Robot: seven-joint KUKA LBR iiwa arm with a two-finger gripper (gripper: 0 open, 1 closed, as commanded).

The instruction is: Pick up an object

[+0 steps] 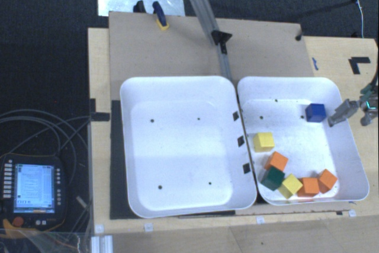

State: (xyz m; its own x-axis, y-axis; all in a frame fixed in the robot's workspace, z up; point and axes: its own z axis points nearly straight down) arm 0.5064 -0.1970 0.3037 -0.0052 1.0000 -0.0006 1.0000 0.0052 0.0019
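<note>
My claw (346,111), its grip state impossible to tell, hovers beside the blue cube (315,112); descending off-centre, I may nudge it away rather than grasp it.

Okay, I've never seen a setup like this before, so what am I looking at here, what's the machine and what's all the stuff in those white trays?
This is one camera fixed above a workbench, looking down at a slant. Two shallow white bins sit side by side: the left bin and the right bin. The right one holds small coloured blocks: a blue block near its far right side, a yellow block by itself, and a cluster of orange, green and yellow blocks along its near edge. The machine is a robot arm reaching in from the right; the grey gripper, its hand, shows at the right bin's edge, just beside the blue block. Nothing is visibly held. At lower left lies a handheld control pad.
</note>
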